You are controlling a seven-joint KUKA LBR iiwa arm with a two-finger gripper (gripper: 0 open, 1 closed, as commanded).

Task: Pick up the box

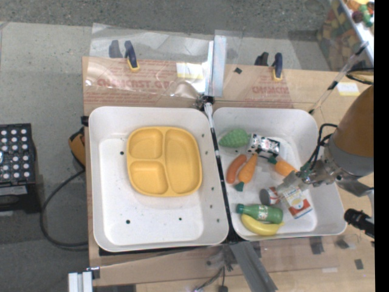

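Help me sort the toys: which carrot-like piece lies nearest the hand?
The orange carrot right of the two by the divider; it lies closest to the hand.

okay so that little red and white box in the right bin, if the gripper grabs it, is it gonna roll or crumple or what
The box has flat faces, so it probably won't roll, though it might slide on the smooth white bin. It looks like a small carton, likely light and perhaps crushable under a hard squeeze. The gripper is right beside it, and nearby items could get nudged.

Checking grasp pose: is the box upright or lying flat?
Lying flat: the box rests broad face up on the right bin floor, between the bottle and the claw.
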